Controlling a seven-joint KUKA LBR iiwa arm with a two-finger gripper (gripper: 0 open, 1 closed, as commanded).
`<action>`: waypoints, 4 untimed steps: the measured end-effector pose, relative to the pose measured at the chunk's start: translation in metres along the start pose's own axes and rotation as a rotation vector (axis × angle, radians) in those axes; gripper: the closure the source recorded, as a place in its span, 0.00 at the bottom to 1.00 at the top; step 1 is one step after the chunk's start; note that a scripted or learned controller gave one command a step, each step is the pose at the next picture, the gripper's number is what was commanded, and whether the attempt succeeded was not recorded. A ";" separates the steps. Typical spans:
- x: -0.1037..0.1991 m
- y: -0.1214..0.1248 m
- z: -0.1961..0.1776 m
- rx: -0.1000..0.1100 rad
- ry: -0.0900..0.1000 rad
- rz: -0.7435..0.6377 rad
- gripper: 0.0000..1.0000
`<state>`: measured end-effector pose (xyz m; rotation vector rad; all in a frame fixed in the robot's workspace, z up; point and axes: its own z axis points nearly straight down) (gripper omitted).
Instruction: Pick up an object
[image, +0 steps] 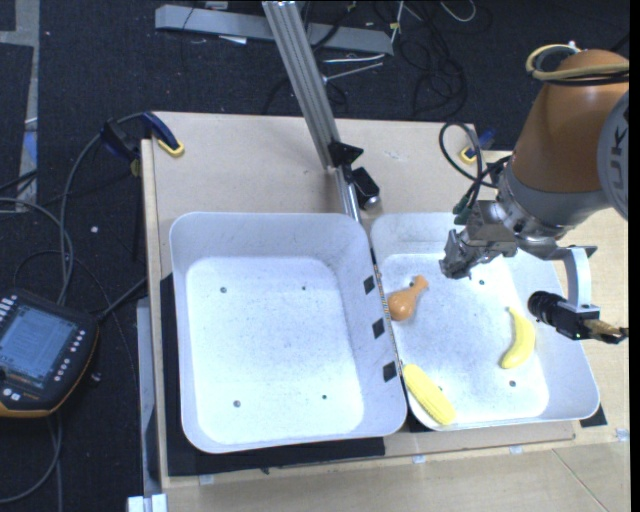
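3 objects are seen in the right bin (570, 400): an orange drumstick-shaped toy (405, 301) near its 9 o'clock edge, a banana (517, 340) toward 3 o'clock, and a yellow corn-like piece (430, 394) at 7 o'clock. The gripper (458, 262) is placed above the bin's 12 o'clock part, nothing seen in it; whether it is parted cannot be told. No writing can be read, and the left bin (200, 240) is partly crossed by a metal strut (315, 100).

Speckled white bins (270, 235), yellow banana (518, 340), yellow corn cob (430, 395), orange-tan, perhaps drumstick-like toy (405, 300).

Overhead, slanted — both bins (200, 250)
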<state>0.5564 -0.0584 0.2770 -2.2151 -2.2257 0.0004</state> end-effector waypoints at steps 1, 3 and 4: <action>0.053 0.001 0.020 0.001 0.000 0.000 1.00; 0.151 -0.005 0.034 -0.001 0.000 0.001 1.00; 0.149 -0.005 0.034 -0.001 -0.001 0.004 0.00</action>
